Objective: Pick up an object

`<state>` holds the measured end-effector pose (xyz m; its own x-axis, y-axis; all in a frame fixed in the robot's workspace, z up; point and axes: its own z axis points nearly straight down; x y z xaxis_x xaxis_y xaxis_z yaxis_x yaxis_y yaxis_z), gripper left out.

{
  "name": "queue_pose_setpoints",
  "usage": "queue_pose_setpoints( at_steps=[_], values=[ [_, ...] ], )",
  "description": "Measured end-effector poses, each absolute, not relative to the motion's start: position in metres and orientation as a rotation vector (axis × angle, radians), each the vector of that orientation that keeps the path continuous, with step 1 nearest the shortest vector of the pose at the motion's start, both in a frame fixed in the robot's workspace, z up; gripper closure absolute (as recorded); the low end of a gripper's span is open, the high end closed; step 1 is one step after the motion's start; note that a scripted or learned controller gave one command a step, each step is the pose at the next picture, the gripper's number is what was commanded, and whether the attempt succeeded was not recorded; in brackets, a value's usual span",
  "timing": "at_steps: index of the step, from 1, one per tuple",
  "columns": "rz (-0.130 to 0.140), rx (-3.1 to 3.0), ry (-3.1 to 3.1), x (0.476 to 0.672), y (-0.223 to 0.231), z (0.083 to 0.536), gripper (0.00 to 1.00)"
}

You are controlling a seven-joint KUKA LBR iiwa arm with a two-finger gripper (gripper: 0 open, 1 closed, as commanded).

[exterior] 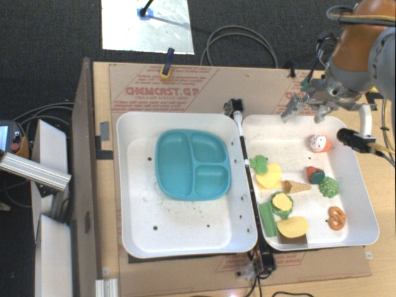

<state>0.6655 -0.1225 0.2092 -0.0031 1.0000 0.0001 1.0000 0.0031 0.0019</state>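
On the far left, a metal rail [34, 171] juts in at a slant beside some cables. The bench is topped with a brown board [179, 88] printed in red; the clearest word reads "CHEMCAST", followed by what looks like "GP", and fainter red lines repeat the mark elsewhere, too small to read. A yellow and blue clamp [167, 64] sits at the board's far edge, and beyond it a shiny sheet [146, 18] lies on the dark floor.

The left bin [133, 228] holds a teal divided plate [192, 164], lying flat near the middle with its three compartments facing up. A black strip [242, 147] runs between the two bins.

The right bin [362, 224] holds the toy food. Nearest the divider are a green piece [258, 163] touching a yellow piece [269, 177], with a cone [297, 187] just to their right. Below them lie a green stick [267, 218], a yellow and green round piece [282, 203] and a yellow lump [292, 227], all close together. Further right are a red and green piece [315, 175], broccoli [329, 187] just beside it, and a pretzel [336, 218] nearer the front. A white and orange ball [318, 143] sits alone toward the back.

The gripper [307, 109] hangs over the far rim of the right bin, its fingers spread apart with nothing between them, well apart from the toys.
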Motion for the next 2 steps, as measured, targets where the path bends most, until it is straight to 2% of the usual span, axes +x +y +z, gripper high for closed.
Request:
queue_pose_setpoints(
  at_steps=[1,2],
  values=[
    [-0.002,2.224,2.22,0.631,-0.173,0.158,0.0],
    [-0.004,2.226,2.222,0.585,-0.194,0.081,0.0]
  ],
)
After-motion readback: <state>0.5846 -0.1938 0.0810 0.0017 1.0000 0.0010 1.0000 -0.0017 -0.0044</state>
